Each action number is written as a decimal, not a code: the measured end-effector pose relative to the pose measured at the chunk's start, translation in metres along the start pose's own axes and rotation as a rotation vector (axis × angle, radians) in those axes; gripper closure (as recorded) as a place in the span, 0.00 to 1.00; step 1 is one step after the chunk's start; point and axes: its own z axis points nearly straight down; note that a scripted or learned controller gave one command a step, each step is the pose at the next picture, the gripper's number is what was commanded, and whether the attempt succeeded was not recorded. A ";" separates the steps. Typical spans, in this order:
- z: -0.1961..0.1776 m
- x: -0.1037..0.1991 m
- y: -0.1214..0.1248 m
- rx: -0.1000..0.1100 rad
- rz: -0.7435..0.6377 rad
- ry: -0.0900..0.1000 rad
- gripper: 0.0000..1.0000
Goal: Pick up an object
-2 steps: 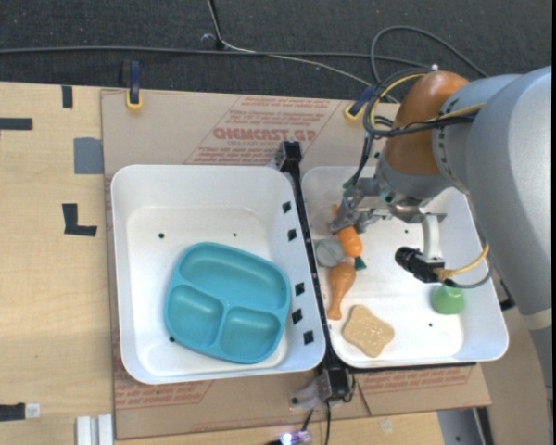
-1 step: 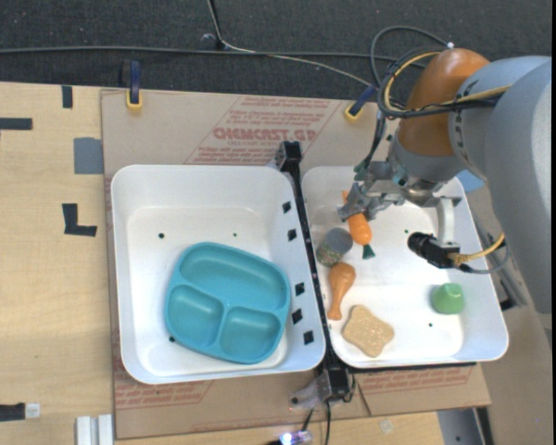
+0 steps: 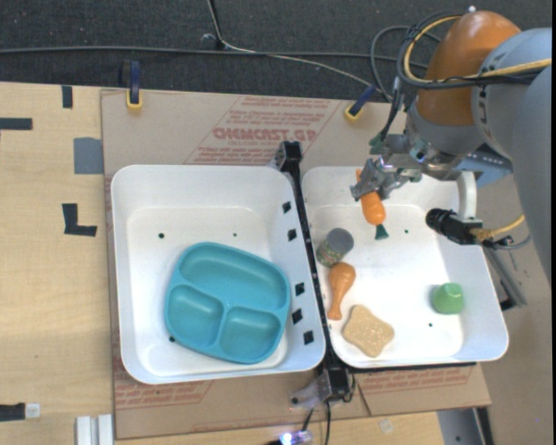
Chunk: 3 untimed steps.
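My gripper (image 3: 374, 189) hangs over the back of the right bin (image 3: 493, 339), with the arm coming in from the right. Its fingers are shut on the top of a small orange carrot (image 3: 374, 210), which hangs downward with its green tip toward the bin floor. Below it in the same bin lie a grey-green round can (image 3: 334, 243), an orange drumstick-shaped toy (image 3: 339, 286), a tan bread-like piece (image 3: 367, 331) and a small green cup (image 3: 448, 298).
The left bin (image 3: 130, 188) holds a blue divided plate (image 3: 227, 302). A black divider (image 3: 299, 239) runs between the two bins. A black fitting (image 3: 449, 223) on the arm sits over the right bin's far right side.
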 end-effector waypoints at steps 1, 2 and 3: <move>-0.049 -0.006 0.009 0.000 0.000 0.000 1.00; -0.036 0.045 0.004 0.007 -0.004 0.001 1.00; -0.043 0.099 -0.009 0.006 -0.006 0.003 1.00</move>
